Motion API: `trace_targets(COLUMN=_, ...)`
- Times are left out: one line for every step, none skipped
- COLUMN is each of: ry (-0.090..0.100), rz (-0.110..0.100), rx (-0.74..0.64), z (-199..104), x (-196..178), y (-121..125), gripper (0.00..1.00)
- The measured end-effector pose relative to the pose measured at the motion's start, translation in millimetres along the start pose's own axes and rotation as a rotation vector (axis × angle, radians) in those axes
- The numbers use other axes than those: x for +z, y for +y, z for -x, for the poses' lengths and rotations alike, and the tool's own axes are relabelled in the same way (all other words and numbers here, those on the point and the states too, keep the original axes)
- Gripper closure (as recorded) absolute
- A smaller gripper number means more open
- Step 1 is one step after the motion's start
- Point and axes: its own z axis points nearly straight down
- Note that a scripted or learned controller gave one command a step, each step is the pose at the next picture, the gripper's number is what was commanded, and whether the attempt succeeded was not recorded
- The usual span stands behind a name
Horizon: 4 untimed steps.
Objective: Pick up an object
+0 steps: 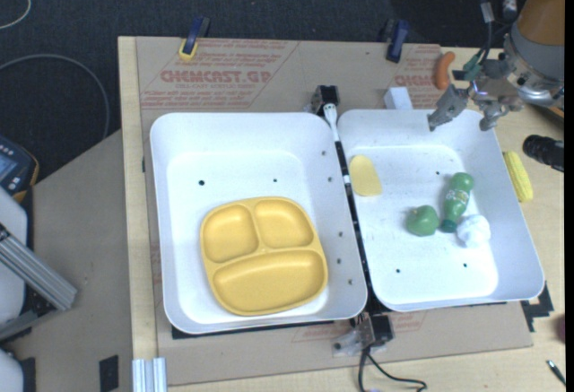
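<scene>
My gripper (466, 115) hangs over the far edge of the right bin (502, 278), its two fingers spread apart with nothing between them. In that bin lie a green bottle (457, 196), a round green object (422, 221), a small white crumpled object (473, 230) and a pale yellow piece (364, 175) near the left wall. All of them sit well forward of the gripper. The left bin (170, 202) holds a yellow divided tray (262, 253).
A yellow corn-like object (519, 176) rests on the right bin's right rim. An orange sausage-shaped object (443, 70) lies on the cardboard behind the right bin. Clamps (190, 40) stand at the board's back edge. A black rail (341, 168) separates the bins.
</scene>
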Motion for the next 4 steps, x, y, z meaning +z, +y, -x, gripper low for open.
trace_targets(ry=0.001, rz=-0.002, rx=0.002, z=2, x=-16, y=-59, gripper=0.00)
trace_targets(ry=0.003, rz=-0.015, rx=0.007, z=27, x=92, y=-150, gripper=0.00)
trace_targets(ry=-0.007, rz=0.016, rx=0.001, z=32, x=148, y=-125, gripper=0.00)
trace_targets(ry=-0.008, rz=0.022, rx=-0.001, z=39, x=-141, y=-142, gripper=0.00)
